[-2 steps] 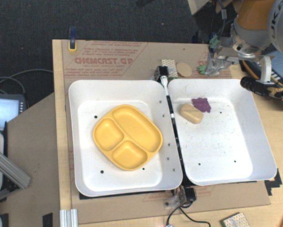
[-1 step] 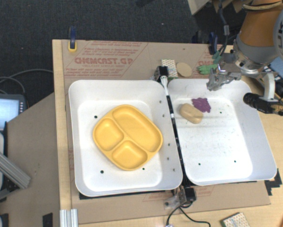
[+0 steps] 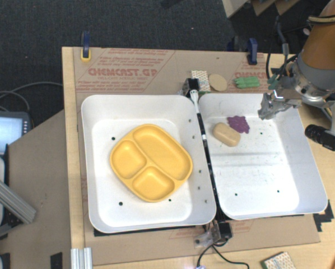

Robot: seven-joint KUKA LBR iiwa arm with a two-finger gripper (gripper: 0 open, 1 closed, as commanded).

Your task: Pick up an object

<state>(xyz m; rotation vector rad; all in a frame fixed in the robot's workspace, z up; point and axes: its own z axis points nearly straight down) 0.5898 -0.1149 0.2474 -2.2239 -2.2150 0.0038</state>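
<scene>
Claw (image 3: 266,112) hangs at right bin's (image 3: 291,203) far edge; can't tell its state. Tan lump (image 3: 226,134) and purple piece (image 3: 238,123) touch near that bin's far-left corner. Risk: a grab could catch both or nudge the lump away.
</scene>
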